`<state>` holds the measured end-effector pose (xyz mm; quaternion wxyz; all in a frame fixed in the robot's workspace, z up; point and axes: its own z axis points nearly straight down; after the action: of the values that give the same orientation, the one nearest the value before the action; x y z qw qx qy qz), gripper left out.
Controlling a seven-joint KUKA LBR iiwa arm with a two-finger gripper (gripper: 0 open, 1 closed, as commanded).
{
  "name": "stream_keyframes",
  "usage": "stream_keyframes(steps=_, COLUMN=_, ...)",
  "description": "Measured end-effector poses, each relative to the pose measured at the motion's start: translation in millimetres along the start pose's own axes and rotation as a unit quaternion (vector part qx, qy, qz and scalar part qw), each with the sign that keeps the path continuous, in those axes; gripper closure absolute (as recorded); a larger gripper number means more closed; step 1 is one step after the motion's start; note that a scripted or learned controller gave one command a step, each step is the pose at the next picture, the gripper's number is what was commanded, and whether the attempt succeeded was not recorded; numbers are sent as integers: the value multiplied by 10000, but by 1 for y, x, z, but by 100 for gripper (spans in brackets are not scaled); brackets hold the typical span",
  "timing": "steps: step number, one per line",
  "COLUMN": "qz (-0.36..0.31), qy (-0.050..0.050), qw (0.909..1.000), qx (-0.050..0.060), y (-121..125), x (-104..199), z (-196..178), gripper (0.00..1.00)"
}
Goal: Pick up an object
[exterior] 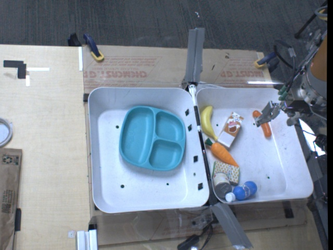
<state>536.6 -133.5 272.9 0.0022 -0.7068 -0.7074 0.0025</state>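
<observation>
1. Two white bins on the counter; the left bin carries a blue divided plate.
2. Right bin: banana, small carton, carrot, a can and a blue ball at the near left.
3. End effector over the far right, fingers apart, just beside a small orange piece; whether they touch it, cannot tell.

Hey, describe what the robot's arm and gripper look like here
At the view's right edge, the arm shows grey metal with an orange patch, draped with thin black cables. Its gripper is small, grey and metallic, with slim fingers.
</observation>
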Motion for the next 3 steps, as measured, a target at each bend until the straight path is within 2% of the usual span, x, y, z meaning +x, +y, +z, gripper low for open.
stream_keyframes(steps=1, qz=-838, qy=7, qw=9965, qx=-1, y=22, x=-13, z=144, gripper=0)
stream_keyframes(steps=2, qz=-1020, qy=-1, qw=9948, qx=-28, y=56, x=-15, z=149, gripper=0)
stream_keyframes(steps=3, qz=-892, qy=-12, qw=9960, qx=-46, y=52, x=-33, z=180, gripper=0)
